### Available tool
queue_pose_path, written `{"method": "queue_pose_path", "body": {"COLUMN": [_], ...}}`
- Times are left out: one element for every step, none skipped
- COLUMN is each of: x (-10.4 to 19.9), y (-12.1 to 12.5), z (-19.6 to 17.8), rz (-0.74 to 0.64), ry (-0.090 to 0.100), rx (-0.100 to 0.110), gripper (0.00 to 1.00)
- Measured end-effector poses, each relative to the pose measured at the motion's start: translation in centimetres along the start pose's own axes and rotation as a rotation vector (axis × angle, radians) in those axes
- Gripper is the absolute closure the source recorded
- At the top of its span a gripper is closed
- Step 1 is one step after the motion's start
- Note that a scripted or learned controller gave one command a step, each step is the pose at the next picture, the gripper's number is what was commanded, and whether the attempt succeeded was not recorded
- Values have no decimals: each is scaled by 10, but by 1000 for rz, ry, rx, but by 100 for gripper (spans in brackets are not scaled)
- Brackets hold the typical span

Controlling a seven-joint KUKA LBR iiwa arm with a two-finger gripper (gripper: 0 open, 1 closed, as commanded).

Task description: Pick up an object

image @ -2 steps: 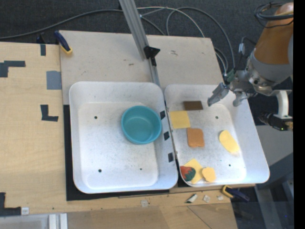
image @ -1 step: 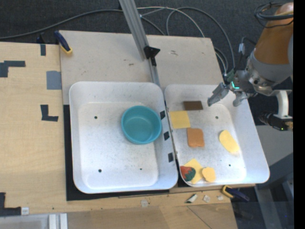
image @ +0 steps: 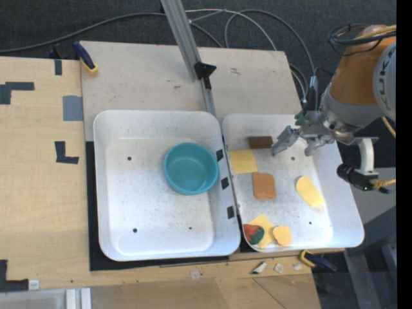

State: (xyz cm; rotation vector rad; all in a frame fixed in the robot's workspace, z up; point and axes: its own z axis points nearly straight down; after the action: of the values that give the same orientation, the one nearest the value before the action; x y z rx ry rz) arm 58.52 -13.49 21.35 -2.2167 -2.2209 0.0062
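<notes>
My gripper [image: 297, 146] hangs over the back of the right bin [image: 335, 234], its two fingers spread open with nothing between them. Just left of the fingertips lies a dark brown block [image: 260, 142]. A pale yellow square [image: 243, 161] lies below that block, and an orange-brown block [image: 264, 186] sits nearer the bin's middle. A yellow oval piece [image: 309, 191] rests to the right. At the front lie a yellow and red piece [image: 258, 230] and a small yellow-orange round piece [image: 282, 235].
A teal bowl [image: 190, 167] stands in the left bin [image: 122, 237]. A grey metal post [image: 187, 37] slants up from between the bins. Cables loop behind the right bin. A blue and yellow clamp [image: 85, 57] sits at the bench's back left.
</notes>
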Motion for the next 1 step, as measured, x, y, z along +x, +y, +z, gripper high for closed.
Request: {"method": "queue_pose_path", "body": {"x": [-2], "y": [3], "z": [63], "rz": [0], "ry": [0], "rx": [3], "gripper": [0]}}
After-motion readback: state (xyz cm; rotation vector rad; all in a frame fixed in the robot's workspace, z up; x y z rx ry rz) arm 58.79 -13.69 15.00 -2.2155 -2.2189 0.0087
